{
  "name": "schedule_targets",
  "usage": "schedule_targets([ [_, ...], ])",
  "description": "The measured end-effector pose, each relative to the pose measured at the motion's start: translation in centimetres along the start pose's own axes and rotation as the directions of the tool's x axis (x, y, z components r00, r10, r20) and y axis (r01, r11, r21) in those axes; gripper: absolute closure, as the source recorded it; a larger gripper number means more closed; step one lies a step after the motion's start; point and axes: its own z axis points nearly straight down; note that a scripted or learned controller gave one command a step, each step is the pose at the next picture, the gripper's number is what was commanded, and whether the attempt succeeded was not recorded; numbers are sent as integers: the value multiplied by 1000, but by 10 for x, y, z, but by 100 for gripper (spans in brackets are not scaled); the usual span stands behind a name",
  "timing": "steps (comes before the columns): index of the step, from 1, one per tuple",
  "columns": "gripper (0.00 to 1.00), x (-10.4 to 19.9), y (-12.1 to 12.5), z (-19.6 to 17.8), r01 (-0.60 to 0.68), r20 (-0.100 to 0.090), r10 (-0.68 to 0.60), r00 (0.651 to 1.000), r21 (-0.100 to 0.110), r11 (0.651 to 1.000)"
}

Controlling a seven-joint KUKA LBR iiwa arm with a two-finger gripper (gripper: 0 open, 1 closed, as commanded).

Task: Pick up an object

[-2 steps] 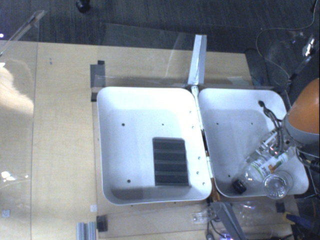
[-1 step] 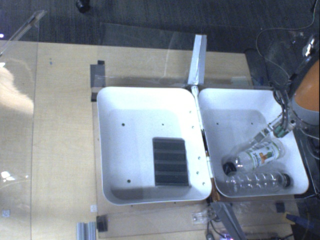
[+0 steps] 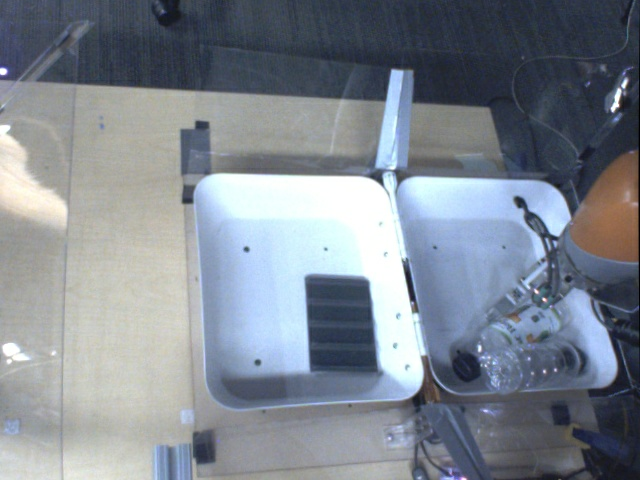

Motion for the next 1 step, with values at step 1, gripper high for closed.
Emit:
schedule_targets([
  [1,0,-28,23,1,-125,-2,125,992,4,992],
])
